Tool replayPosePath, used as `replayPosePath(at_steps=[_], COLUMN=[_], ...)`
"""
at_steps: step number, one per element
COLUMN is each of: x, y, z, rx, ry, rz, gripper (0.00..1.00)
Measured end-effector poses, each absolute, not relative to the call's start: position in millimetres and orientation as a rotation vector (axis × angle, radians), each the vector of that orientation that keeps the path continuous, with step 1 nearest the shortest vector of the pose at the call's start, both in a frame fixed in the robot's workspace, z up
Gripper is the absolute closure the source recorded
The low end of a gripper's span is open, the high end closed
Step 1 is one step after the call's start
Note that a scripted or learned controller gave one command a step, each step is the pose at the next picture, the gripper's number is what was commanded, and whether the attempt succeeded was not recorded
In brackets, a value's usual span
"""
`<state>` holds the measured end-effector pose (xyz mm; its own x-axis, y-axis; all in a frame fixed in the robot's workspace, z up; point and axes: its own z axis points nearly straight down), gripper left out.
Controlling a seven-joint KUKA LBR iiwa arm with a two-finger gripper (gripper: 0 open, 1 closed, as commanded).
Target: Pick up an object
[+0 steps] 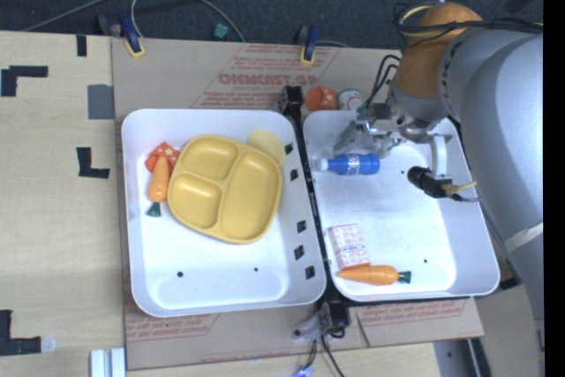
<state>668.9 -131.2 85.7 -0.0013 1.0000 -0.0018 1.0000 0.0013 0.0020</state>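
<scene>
Over the right bin, claw hangs just beside blue bottle, grip state unclear; best centre over bottle, then descend.

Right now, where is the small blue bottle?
The blue bottle lies on its side in the right bin, near its far left corner, just below the gripper and above the small pink packet.
</scene>
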Motion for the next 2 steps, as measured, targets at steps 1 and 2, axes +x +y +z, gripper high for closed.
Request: replayPosePath(at_steps=[1, 2], x=[609.4, 609.9], y=[-107.3, -107.5], z=[86.1, 95.9], rx=[2.219, 2.217], ry=[2.221, 2.22], rz=[0.0, 0.001], gripper=[0.0, 1.0])
